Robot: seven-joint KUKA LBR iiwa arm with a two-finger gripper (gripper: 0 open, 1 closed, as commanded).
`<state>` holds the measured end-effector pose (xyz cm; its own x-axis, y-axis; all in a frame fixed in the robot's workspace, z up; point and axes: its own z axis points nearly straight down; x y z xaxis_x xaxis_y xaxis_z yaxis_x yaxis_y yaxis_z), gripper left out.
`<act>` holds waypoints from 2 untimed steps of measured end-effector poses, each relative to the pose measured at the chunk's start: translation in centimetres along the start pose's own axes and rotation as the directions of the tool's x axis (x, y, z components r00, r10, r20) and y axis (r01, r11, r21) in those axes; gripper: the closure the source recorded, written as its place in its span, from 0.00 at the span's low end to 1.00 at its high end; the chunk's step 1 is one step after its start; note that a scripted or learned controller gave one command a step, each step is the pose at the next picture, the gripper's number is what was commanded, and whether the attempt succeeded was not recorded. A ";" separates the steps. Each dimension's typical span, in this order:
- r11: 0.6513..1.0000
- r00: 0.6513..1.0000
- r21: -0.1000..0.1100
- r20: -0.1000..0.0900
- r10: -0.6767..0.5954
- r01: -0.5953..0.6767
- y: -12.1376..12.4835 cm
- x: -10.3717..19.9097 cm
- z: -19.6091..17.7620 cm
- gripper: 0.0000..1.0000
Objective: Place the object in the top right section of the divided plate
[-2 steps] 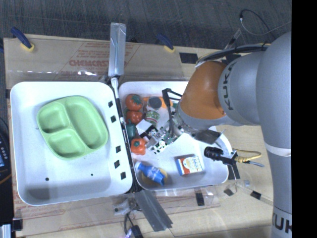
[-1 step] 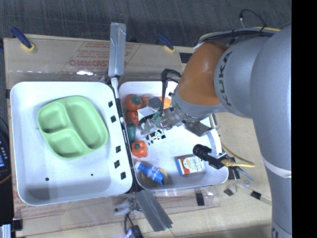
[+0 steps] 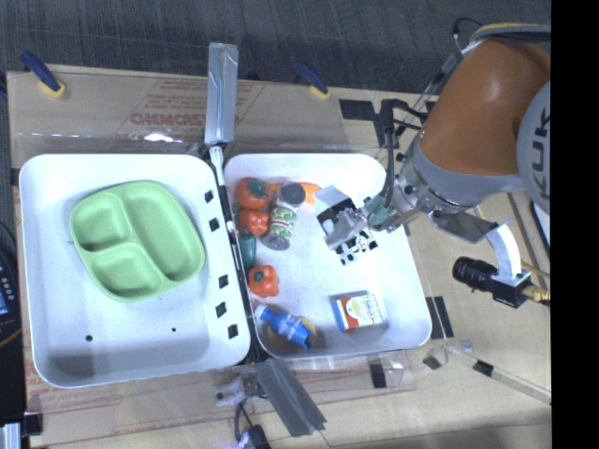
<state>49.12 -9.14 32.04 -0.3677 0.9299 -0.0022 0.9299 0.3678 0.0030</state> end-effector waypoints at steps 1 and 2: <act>0.988 0.988 0.003 -0.003 -0.152 0.152 -3.1 -4.1 2.4 1.00; 0.995 0.995 0.002 0.000 0.097 -0.097 2.0 -12.7 -10.4 1.00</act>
<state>55.64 -20.17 42.49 -0.2760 0.9612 -0.0017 0.9612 0.2760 0.0010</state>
